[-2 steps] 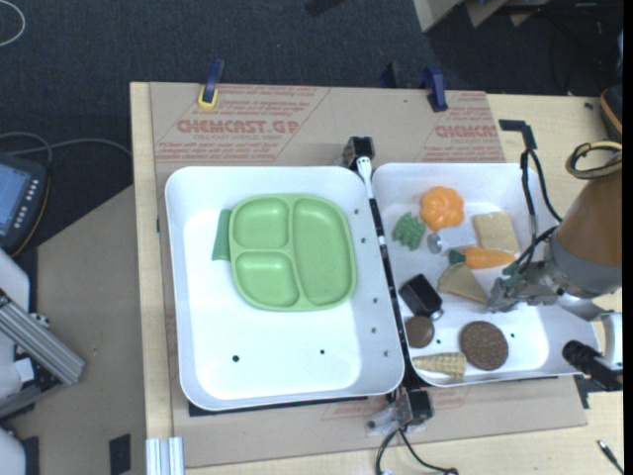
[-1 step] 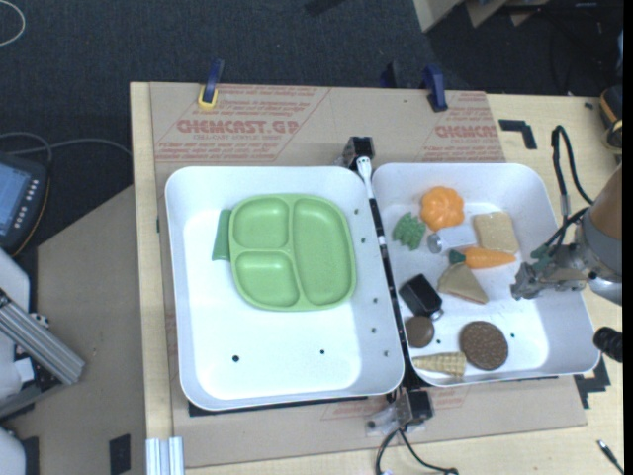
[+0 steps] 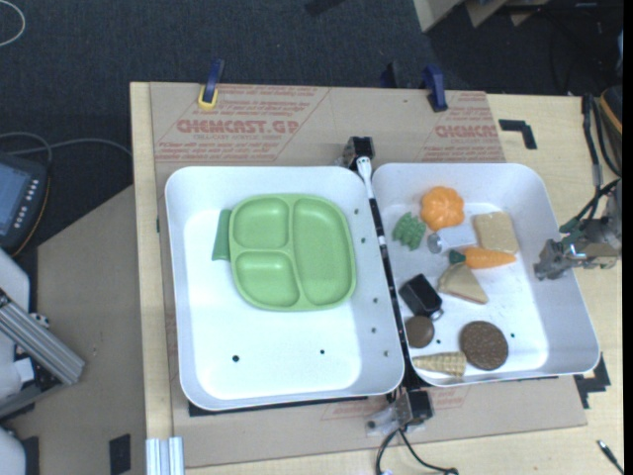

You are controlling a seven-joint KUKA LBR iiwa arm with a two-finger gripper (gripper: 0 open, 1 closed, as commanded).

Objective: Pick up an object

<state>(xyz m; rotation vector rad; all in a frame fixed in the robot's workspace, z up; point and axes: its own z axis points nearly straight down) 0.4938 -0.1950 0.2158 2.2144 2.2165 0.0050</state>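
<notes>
The right bin (image 3: 554,310) holds several small items. An orange ball (image 3: 441,206) lies at the back beside a green broccoli piece (image 3: 408,231). A tan block (image 3: 495,232) and an orange carrot (image 3: 487,258) sit toward the right wall. A black box (image 3: 419,294), a beige wedge (image 3: 463,285), a small brown disc (image 3: 419,332), a round brown cookie (image 3: 484,345) and a pale cone (image 3: 439,365) fill the front. My gripper (image 3: 560,258) hovers over the bin's right rim, just right of the carrot, with nothing seen in it.
The left bin (image 3: 198,295) carries a green divided plate (image 3: 291,251). Both bins rest on a cardboard sheet (image 3: 297,117) held by a yellow clamp (image 3: 209,95) and a blue clamp (image 3: 434,87). Cables hang at the far right (image 3: 598,156).
</notes>
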